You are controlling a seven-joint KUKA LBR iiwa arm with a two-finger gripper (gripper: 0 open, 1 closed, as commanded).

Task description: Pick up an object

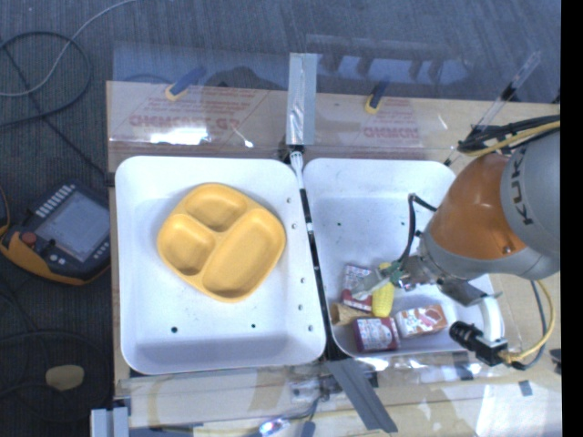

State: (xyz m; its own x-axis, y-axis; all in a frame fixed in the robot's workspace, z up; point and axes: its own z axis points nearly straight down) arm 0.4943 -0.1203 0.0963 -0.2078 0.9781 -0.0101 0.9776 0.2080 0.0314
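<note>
The grey arm (537, 212) reaches in from the right over the right-hand bin (364, 185), its orange band (474, 217) bulging above the wrist. The wrist bends down towards the bin's lower half, bringing the gripper (401, 276) low over a cluster of small items. Whether the claw is spread or pressed together cannot be told.

Just beside the gripper lies a yellow banana-like piece (383, 299), next to a red-and-white packet (357, 279). Nearer the bin's front wall sit a dark red can (375, 334) and a red-labelled packet (422, 320).

In the left bin (146, 326) rests a yellow three-compartment plate (221, 240).
</note>
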